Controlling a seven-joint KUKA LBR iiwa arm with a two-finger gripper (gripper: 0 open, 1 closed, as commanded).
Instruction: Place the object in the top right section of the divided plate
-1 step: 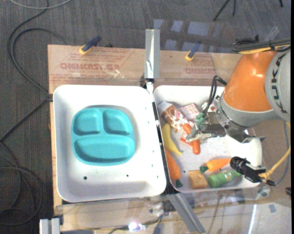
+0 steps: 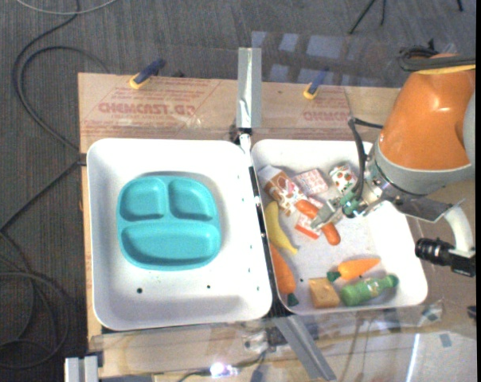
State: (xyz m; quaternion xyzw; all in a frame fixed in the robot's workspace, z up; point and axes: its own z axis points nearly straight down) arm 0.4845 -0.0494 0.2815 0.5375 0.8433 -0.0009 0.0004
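Divided plate [image 2: 170, 223] waits unloaded in the left bin; end effector [image 2: 346, 205] low over the toy pile in the right bin.

Nearest the camera, at the lower edge of the right bin [image 2: 408, 237], lie a green vegetable [image 2: 368, 289], a tan block [image 2: 323, 294] and an orange carrot [image 2: 357, 267], with a second carrot [image 2: 283, 273] and a yellow banana [image 2: 277, 231] along the bin's left wall. Mid-frame, the end effector sits among small red pieces [image 2: 310, 210] and a pink packet [image 2: 310, 181], probably because the object must be picked from this clutter; I cannot tell how its fingers stand, nor whether anything sits between them. Which toy is the object is not clear. The turquoise plate's top right section [image 2: 194, 203] is bare. The left bin [image 2: 105, 293] stands just beside the right one, a short carry. Farthest up, the desk [image 2: 105, 110] carries two clamps [image 2: 146, 73].
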